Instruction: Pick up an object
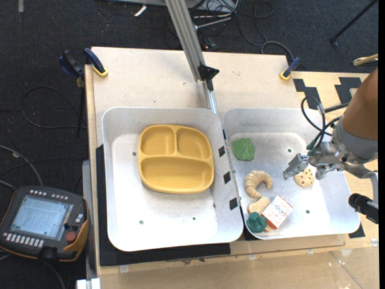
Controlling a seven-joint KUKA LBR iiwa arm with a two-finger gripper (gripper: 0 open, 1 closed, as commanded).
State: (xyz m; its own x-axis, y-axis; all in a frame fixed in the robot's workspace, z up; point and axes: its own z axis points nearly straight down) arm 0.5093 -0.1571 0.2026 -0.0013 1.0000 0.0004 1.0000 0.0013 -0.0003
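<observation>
Camera view: arm point(366, 116) enters from the right edge, orange band up high, grey wrist below it, cables looping off its left side. It leans in low over the right bin point(337, 218), wrist angled down and to the left. The gripper point(307, 166) sits over the right-centre of that bin. Fingers look spread apart — one grey fingertip point(295, 166) juts left of the cookie, the other part lies to the cookie's right. A small round speckled cookie point(305, 177) lies just beneath and between them, touching or nearly so; can't tell if it's actually pinched, it looks to be resting on the bin floor.

Other things in the right bin: green flat piece point(243, 149) near the upper left corner, roughly rounded, no clear long axis. Croissant point(258, 182) near the middle, curved like a C opening down-left, long axis running roughly top-right to bottom-left. Small red-and-white box point(278, 212) below it, tilted diagonally, long side running lower left to upper right. Dark green lump point(257, 222) at the bin's lower left, touching the box's left end, with a tan piece point(259, 206) just above it.

Left bin point(117, 161) holds a yellow divided plate point(176, 159) — two small compartments toward the top, one long one below, long axis left-right.
</observation>
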